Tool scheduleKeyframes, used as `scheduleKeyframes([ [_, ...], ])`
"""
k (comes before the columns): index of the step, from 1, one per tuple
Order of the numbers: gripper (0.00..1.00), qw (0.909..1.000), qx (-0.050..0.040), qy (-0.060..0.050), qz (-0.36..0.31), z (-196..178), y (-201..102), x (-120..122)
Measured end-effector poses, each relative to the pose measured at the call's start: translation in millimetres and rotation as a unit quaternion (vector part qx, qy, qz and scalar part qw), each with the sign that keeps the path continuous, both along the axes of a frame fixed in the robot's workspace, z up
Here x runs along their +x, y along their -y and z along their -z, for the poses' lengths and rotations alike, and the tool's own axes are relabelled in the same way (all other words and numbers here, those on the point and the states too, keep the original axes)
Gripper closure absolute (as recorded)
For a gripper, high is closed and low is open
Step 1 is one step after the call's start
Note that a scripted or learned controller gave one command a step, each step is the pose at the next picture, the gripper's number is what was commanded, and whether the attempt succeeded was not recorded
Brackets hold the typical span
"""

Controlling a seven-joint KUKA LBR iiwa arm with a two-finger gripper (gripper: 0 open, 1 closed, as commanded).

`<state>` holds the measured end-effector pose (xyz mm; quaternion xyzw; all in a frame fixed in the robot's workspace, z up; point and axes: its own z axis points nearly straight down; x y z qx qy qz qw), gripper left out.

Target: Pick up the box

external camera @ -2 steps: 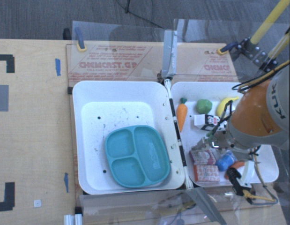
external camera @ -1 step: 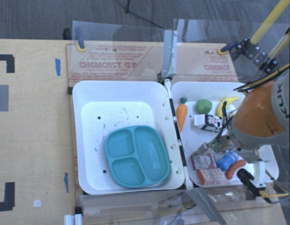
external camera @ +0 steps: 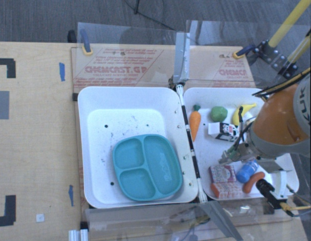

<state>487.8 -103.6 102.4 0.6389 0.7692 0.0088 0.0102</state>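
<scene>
A flat box with a red and white pattern [external camera: 223, 178] lies at the front of the right bin [external camera: 205, 95]. A smaller white box with black and red print [external camera: 223, 129] lies further back, near the middle of that bin. My gripper [external camera: 231, 156] hangs low in the right bin, just above the back edge of the patterned box and in front of the white box. The grey and orange arm [external camera: 281, 122] reaches in from the right and hides the bin's right side. Nothing shows as held.
The right bin also holds a carrot [external camera: 195, 124], a green round thing [external camera: 218, 113], a banana [external camera: 239, 112], a blue object [external camera: 244, 173] and a red sausage [external camera: 252, 183] beside the patterned box. A teal divided plate [external camera: 146, 166] lies in the left bin [external camera: 95, 134].
</scene>
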Motion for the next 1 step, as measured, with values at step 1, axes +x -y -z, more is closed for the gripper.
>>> scheduleKeyframes([
  [1,0.0,1.0,0.0001,-0.001,0.0,0.5,0.2,-0.5],
])
